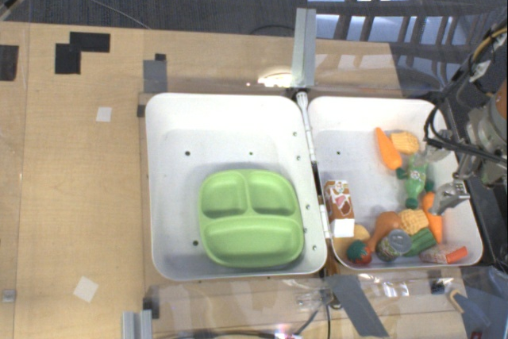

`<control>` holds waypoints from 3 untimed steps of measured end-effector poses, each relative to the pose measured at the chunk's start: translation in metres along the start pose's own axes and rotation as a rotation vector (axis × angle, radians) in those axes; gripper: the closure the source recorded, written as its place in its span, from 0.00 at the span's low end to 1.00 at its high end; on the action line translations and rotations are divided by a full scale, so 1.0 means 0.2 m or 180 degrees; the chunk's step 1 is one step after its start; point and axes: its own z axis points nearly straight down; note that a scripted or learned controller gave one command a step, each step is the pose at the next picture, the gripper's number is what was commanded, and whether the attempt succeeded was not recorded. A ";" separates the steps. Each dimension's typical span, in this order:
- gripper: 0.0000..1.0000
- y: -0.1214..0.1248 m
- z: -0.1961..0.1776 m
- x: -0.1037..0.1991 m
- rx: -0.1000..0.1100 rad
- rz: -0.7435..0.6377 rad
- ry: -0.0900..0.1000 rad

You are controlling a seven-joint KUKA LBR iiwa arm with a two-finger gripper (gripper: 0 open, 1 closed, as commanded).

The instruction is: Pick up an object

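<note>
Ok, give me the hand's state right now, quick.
Hand: low over the right bin, among the toy food; open or closed cannot be told.

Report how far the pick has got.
Done: the gripper has reached the right bin, at its right side beside the pile of toy food. In hand: nothing visibly lifted; the green bottle, the orange carrot and the brown carton lie in the bin. Left: grasp one item and raise it. The green plate sits in the left bin.
</note>
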 end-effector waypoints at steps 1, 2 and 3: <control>0.00 -0.25 0.81 0.00 0.0005 0.0038 -0.0008; 0.00 -0.05 0.88 -0.36 -0.0001 -0.0042 -0.0025; 0.00 0.14 0.89 -0.63 -0.0008 0.0219 -0.0012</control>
